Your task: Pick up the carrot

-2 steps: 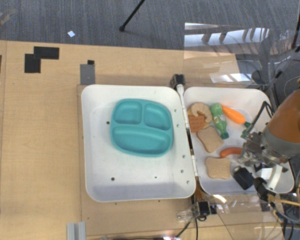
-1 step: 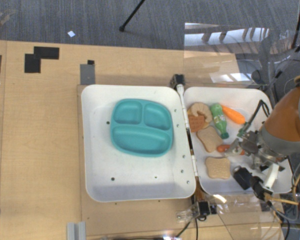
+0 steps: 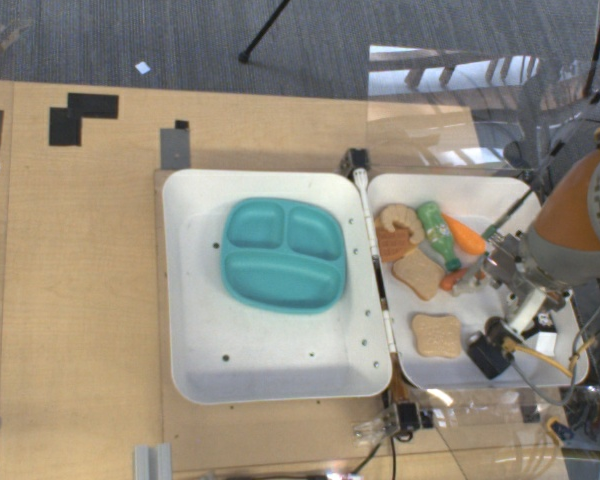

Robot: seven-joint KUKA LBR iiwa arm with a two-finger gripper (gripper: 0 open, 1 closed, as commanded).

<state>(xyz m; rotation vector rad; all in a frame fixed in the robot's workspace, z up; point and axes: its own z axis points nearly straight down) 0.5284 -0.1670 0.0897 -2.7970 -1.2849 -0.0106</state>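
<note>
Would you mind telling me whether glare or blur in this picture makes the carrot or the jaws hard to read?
Camera view: bright window glare falls on the clear panel behind the right bin, not on the carrot, which reads sharp and orange; the gripper is dark and cluttered against the white, so its jaws' state is unclear; the teal tray is evenly lit, with soft shadow.

Two white bins sat side by side on the wooden counter.

The left bin held a teal divided tray. The right bin held a green bottle, a slice of bread near its front, another slice and a bitten brown piece just beside the bottle.
</note>
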